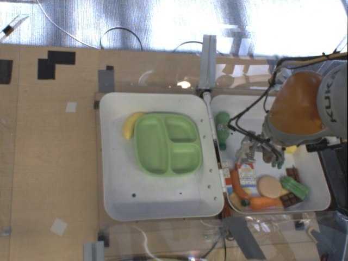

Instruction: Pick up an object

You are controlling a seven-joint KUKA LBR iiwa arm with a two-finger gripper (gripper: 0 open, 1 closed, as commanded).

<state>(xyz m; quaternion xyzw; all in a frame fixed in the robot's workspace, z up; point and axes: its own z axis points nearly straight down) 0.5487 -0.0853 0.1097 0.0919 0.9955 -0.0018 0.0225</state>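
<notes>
My gripper [256, 157] hangs in the right bin [322, 192] under the orange wrist band, open, with nothing between its fingers. Just below it lies a small white carton [247, 174]. A red sausage [237, 182] lies left of the carton. Along the bin's front lie a carrot [265, 203], a round tan cookie [270, 187], a green ridged piece [294, 187] and a chocolate bar [288, 199]. A green bottle [222, 128] lies against the bin's left wall. The arm hides the bin's back right part.
The left bin [109, 162] holds a green divided plate [166, 144] with a banana [129, 125] poking out at its upper left. A metal post [207, 61] stands behind the gap between the bins. Cables run from the arm over the right bin.
</notes>
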